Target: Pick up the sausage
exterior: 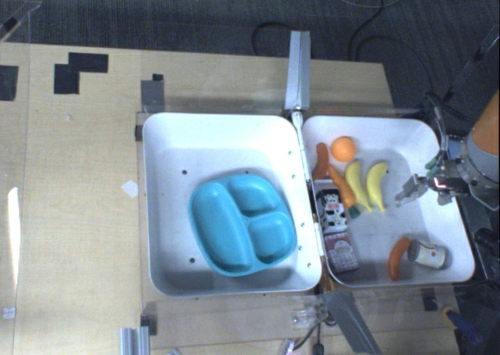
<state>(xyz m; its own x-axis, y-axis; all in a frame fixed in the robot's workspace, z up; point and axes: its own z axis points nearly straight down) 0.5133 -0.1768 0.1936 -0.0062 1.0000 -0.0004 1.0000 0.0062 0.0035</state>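
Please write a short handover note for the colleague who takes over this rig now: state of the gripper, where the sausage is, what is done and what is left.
Gripper: above the right bin, near its right wall, beside the two bananas. Nothing shows between its fingers; open or shut cannot be told.
Sausage: lies in the right bin near the front edge, next to a small can, apart from the gripper.
Also there: an orange and a carrot toward the back. The left bin holds a blue divided plate.
Done: nothing picked yet.
Left: move over the sausage, grasp it, lift it.
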